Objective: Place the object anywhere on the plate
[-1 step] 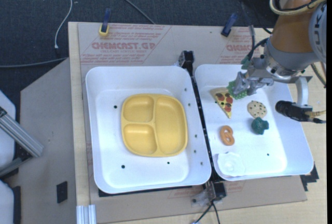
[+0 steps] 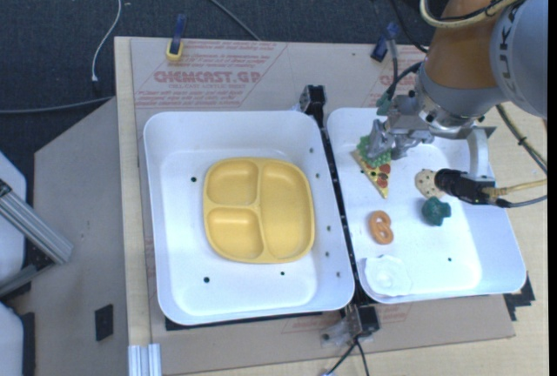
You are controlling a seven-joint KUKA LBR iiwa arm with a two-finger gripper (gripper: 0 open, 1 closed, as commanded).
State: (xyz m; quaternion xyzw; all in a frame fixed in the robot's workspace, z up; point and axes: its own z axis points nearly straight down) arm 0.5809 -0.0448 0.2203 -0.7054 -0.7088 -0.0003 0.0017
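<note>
Jaws over the pizza slice, right bin, upper centre-right of frame.
The gripper [image 2: 380,142] sits at the pizza slice's [image 2: 376,172] top edge; jaw state: cannot tell. Confirm the slice is clamped before you lift, then carry it left to the plate [image 2: 258,210].

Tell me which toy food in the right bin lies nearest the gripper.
The pizza slice: it lies right under the gripper, while the pretzel, the green piece and the white piece lie farther off.
</note>
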